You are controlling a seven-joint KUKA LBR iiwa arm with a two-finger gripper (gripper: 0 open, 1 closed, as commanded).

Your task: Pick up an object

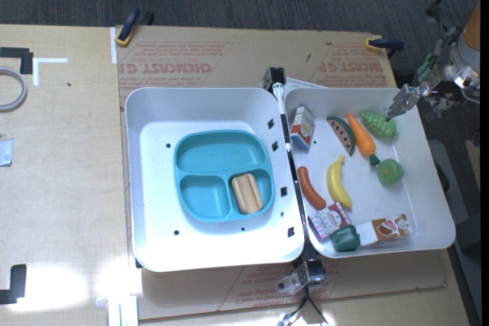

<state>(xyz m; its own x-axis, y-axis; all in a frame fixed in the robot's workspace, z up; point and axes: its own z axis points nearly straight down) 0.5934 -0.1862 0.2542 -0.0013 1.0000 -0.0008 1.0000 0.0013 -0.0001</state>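
Note:
The right bin [428, 164] holds several toy foods: a bumpy green piece [380, 124], a carrot [361, 135], a watermelon slice [341, 135], a small carton [302, 126], a banana [338, 182], a red sausage [311, 188] and a green round fruit [390, 172]. My gripper [398, 106] comes in from the right edge and hangs over the bin's far right corner. Its tip is just above and to the right of the bumpy green piece. I see nothing held in it.
The left bin [153, 164] carries a blue divided tray [221, 156] with a bread roll [246, 192] in one compartment. A pink packet [328, 221], a green item [346, 239] and a brown box [391, 227] lie at the right bin's near edge.

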